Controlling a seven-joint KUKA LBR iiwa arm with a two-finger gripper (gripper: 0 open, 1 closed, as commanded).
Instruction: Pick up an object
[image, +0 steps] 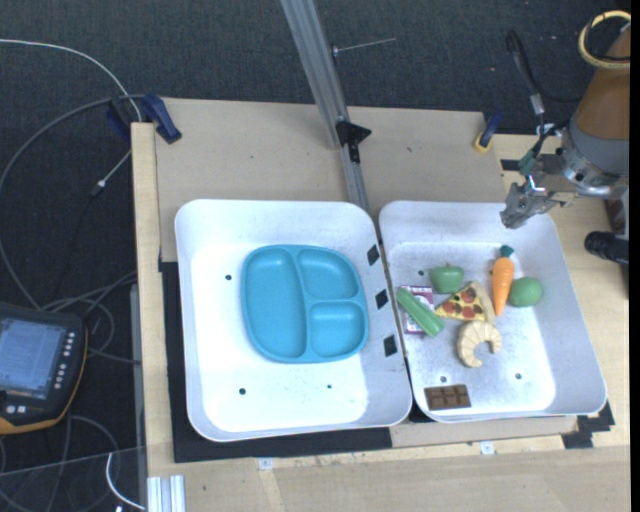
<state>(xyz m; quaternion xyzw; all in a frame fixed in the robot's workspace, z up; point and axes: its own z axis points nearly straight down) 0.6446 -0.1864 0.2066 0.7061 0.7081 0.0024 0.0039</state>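
Gripper (522, 205) hovering over upper right corner of right bin (575, 330). Carrot (501, 280), green ball (526, 291), pizza slice (464, 302), croissant (477, 340), chocolate bar (447, 397) lying in right bin. Blue divided plate (303, 302) sitting in left bin (215, 390).

Bare white bin floor (440, 235) is seen just below the grey two-finger gripper (519, 212); beyond it, an orange plastic carrot (502, 281) stands.

Wooden bench (250, 150) carries two white bins side by side — left bin (200, 330), right bin (560, 330) — on a black mat (280, 442).
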